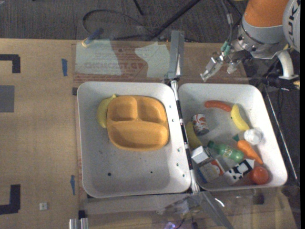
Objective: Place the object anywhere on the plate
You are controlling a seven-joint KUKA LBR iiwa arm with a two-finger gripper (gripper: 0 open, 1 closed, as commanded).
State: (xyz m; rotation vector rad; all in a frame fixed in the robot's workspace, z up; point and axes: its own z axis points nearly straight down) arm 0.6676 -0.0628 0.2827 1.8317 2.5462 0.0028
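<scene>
My tool (213,68) hangs behind the right bin (275,128), grip unreadable (nothing visibly held), and I fear it snagging neighbours of the banana (239,118), far from the orange plate (138,122).

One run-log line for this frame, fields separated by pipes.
pincer above right bin's far rim, nothing between fingers | plate in left bin, no item on it | stage: pre-pick

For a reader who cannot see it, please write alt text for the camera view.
Seen from above, an orange divided plate lies in the left white bin, partly covering a yellow banana. The right white bin holds mixed toy food, including a second banana, a carrot and a green bottle. The arm's pincer hangs above the right bin's far edge.
</scene>
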